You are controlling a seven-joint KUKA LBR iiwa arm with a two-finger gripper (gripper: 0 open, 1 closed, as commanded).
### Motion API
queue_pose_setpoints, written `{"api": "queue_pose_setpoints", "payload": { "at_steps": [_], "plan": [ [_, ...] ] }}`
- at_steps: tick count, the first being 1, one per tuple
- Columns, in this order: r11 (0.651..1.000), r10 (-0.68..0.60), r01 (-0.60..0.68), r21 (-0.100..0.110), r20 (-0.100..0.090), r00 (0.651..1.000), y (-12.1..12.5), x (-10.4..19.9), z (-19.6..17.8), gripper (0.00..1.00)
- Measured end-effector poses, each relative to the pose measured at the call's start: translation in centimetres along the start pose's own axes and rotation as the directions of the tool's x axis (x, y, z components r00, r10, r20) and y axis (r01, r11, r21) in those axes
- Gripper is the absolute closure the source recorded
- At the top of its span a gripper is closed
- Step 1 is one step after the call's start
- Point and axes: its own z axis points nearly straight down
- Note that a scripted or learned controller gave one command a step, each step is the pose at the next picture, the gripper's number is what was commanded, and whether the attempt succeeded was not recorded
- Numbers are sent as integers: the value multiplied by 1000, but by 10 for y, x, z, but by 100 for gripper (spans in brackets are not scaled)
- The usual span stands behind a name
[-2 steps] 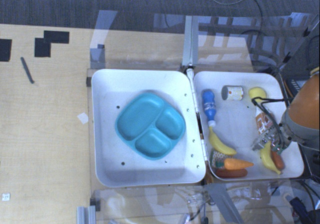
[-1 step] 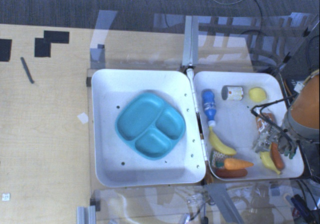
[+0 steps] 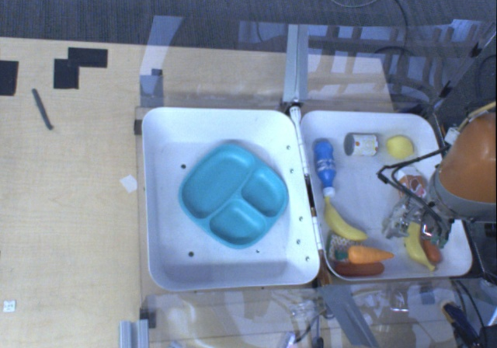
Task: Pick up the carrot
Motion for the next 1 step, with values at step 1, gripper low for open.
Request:
{"api": "queue_pose_setpoints", "payload": {
  "at_steps": [1],
  "plan": [
    [927,-374,374,-3,-2,927,-24,-10,0,100]
  ]
}}
